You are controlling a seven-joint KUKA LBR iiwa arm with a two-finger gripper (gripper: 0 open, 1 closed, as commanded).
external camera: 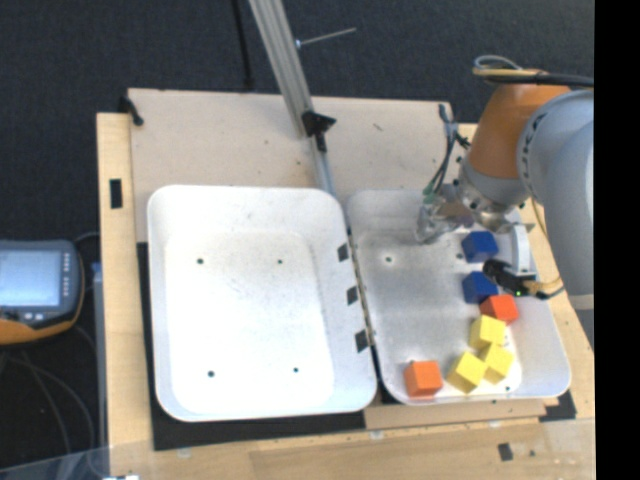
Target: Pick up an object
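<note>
The grey arm with its orange band comes in from the right, and my gripper (431, 224) hangs over the back of the right bin (420, 298). Its tips hover above bare bin floor, with nothing visible between them. Two blue blocks lie just right of it, one (480, 245) near the wrist and one (478, 286) lower. An orange-red block (501, 308) sits below those. Several yellow blocks (484, 353) cluster near the bin's front right, and an orange block (423, 377) rests at the front.
The left bin (250, 298) stands beside the right one, joined by black clips. A slanted aluminium rail (290, 68) rises behind the bins. A handheld pendant (38, 283) lies off the bench at far left.
</note>
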